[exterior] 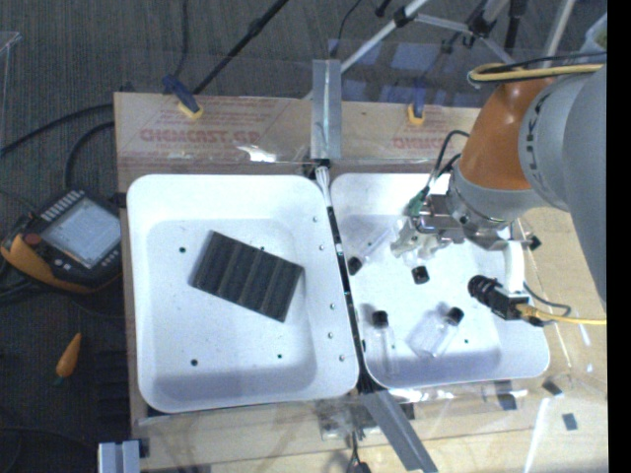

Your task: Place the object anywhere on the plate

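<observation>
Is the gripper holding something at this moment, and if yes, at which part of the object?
It cannot be told. The gripper hangs low over the right bin, close to small clear vials, but the view is too blurred.

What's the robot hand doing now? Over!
Hand low over the right bin, grip unclear. Dark ridged plate sits alone in the left bin. Small clear bottles with black caps lie in the right bin, none on the plate.

Red print ran along the cardboard sheet (227, 134) behind the left bin, too blurred to read. Same on the cardboard (419, 142) behind the right bin: faint red lettering, not legible. Handheld pendant (77, 236) at far left had a lit screen; no characters could be made out. Nothing else carried text.
</observation>
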{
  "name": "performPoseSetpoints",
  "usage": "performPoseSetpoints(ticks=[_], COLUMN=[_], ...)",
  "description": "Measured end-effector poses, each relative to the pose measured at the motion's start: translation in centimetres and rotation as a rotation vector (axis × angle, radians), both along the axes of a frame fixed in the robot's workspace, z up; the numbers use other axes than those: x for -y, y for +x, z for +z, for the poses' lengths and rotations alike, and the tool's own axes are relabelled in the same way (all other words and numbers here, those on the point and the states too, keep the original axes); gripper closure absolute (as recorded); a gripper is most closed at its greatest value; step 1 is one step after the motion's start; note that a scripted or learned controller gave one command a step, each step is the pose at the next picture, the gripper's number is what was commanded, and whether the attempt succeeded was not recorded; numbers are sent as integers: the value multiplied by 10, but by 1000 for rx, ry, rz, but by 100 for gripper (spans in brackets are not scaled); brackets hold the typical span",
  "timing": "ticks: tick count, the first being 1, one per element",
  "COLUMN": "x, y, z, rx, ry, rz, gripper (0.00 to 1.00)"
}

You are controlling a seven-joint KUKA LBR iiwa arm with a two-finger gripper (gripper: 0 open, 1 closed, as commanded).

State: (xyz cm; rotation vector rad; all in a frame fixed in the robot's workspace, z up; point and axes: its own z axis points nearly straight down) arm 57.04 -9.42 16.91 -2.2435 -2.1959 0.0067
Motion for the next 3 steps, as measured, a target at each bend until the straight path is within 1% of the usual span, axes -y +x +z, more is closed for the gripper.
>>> performPoseSetpoints(ticks=[1,2,3], x=[-94,-180,-243], y=[31,42,97], z=[14,39,23], rx=[2,2,1], ry=[1,0,0], rz=[201,335,505], gripper=[100,100,100])
